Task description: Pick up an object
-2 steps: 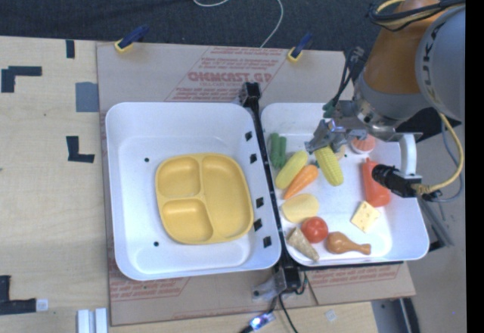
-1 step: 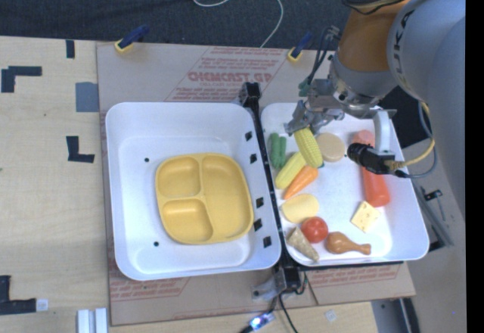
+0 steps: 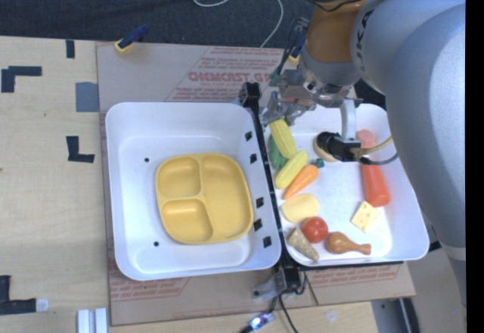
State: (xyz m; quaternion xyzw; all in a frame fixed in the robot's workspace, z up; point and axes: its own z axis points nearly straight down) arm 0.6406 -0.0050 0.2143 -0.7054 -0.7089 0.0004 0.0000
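Reaching in from the right of the camera view, the grey arm (image 3: 423, 89) was seen bent over the right-hand bin (image 3: 404, 248), with its orange band (image 3: 336, 10) above the wrist and the jaws (image 3: 283, 108) hanging at the bin's upper left corner, close to the divide between the two bins. Just below the jaws a corn cob (image 3: 284, 138) was found, its long axis running from upper left to lower right, nearly along the bin's left wall. Whether the jaws touched the cob could not be told, and how far they stood apart could not be made out either, since the metal parts merged with the dark clamps on the bin's rim; nothing was clearly seen between them. Beside the cob a green vegetable (image 3: 277, 160) lay against the wall, and a carrot (image 3: 302, 178) was pointed toward the upper right. Further down, a yellow potato-like piece (image 3: 300, 208), a tomato (image 3: 314, 229) and a chicken drumstick (image 3: 346, 244) were laid near the front rim, with a cheese wedge (image 3: 366, 216) and a red sausage (image 3: 375, 184) to the right. In the left-hand bin (image 3: 128, 172) a yellow divided plate (image 3: 203, 197) was set on the floor of the bin. Both bins were carried on cardboard (image 3: 212, 74) laid over the table (image 3: 45, 172).
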